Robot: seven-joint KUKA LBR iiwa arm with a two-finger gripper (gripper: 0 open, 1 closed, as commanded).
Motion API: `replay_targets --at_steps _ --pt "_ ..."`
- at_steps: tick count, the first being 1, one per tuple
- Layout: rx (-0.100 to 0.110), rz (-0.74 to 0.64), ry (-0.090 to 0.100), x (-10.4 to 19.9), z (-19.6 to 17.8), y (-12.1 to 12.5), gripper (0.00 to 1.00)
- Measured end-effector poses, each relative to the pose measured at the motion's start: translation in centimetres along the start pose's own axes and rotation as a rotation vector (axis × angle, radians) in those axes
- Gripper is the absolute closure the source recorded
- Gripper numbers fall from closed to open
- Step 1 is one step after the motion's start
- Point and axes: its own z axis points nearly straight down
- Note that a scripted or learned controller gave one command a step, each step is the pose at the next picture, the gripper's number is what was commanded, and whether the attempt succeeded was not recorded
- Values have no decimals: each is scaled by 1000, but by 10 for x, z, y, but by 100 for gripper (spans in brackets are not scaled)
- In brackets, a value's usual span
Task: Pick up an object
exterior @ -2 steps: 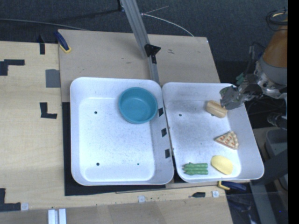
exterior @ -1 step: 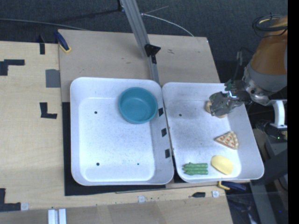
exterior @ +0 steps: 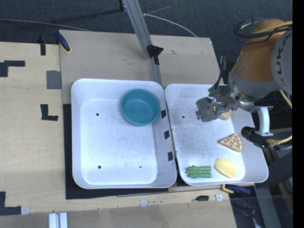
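Two bins; gripper over right one; no legible writing.

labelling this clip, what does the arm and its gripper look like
The arm is bulky and rounded, with a grey shell and a broad orange band above the wrist. Thin yellowish cables loop over its top. The gripper is a small dark grey metal unit, with a black and white fitting beside it.
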Motion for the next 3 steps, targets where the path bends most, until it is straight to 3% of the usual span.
replay_targets --at_steps 2,3 --pt "2 1 -1 95 -3 -44 100" --pt "1 -1 0 147 -3 -52 100"
